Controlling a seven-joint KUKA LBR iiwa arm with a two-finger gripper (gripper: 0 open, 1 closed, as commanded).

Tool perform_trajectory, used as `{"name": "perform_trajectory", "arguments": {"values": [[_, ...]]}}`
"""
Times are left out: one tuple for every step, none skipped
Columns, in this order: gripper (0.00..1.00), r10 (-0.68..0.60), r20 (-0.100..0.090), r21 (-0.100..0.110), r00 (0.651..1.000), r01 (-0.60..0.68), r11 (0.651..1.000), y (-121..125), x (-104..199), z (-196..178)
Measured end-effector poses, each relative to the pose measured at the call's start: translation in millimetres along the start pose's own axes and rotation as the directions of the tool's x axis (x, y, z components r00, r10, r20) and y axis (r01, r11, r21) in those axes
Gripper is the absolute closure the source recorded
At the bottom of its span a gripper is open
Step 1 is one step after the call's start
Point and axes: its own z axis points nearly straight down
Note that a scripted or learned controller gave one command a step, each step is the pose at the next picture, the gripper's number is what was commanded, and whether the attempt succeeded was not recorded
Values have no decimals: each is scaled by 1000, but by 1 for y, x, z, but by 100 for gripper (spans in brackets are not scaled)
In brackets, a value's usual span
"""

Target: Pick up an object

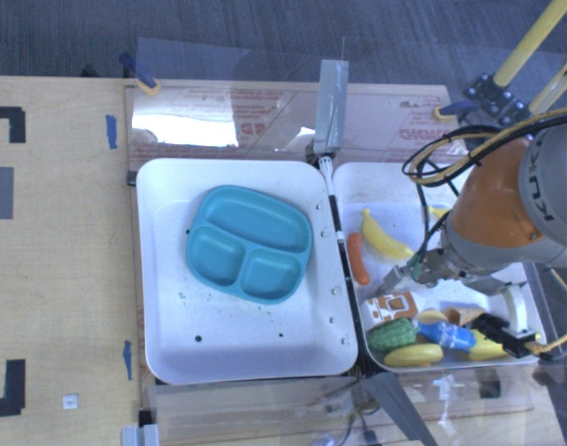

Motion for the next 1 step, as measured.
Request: {"name": "perform_trajectory", "arguments": {"values": [[100, 1, 3, -7, 1000, -1, 1000, 2, 0, -12]]}}
